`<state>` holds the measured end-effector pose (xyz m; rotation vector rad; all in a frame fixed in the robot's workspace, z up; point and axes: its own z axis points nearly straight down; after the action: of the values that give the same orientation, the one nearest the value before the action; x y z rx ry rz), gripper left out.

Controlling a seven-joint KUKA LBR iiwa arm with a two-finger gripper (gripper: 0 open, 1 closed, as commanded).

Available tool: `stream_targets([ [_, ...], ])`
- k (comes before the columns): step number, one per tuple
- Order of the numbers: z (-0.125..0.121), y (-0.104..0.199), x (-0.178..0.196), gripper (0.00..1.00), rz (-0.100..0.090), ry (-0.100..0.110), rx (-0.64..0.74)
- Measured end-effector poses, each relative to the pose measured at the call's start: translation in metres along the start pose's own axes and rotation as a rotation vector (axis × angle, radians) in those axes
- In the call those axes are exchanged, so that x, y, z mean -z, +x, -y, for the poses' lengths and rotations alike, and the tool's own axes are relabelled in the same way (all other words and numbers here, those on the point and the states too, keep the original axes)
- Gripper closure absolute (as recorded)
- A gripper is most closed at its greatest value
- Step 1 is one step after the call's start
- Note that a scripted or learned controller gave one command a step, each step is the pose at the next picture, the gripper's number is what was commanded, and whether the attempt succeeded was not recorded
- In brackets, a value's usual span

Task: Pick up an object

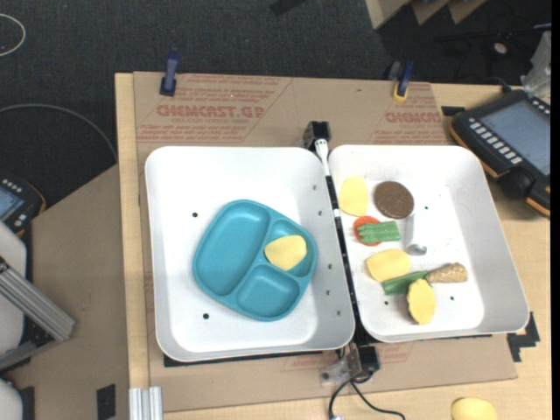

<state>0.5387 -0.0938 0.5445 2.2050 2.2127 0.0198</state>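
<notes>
The right bin (pixel 464 178) holds several small toy foods: a pale yellow piece (pixel 353 196), a brown disc (pixel 393 199), a red and green piece (pixel 376 230), a small grey object (pixel 412 239), a yellow block (pixel 388 264), a green stick (pixel 404 282), a tan cone-like piece (pixel 447 275) and a yellow oval (pixel 421 302). In the left bin (pixel 175 191) lies a teal divided plate (pixel 241 261) with a yellow piece (pixel 285 252) in its right compartment.
Both bins sit on a cardboard sheet (pixel 262 103) held by clamps, blue (pixel 169 73) and yellow (pixel 402 80). A black tablet-like device (pixel 512 138) lies at the right. A yellow object (pixel 472 409) rests off the bins at the bottom right.
</notes>
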Motion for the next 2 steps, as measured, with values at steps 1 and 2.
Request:
stream_targets([
  [1,0.017,0.072,-0.240,1.00,-0.006,0.039,0.000],
  [2,0.056,0.070,-0.334,1.00,-0.005,0.036,-0.005],
])
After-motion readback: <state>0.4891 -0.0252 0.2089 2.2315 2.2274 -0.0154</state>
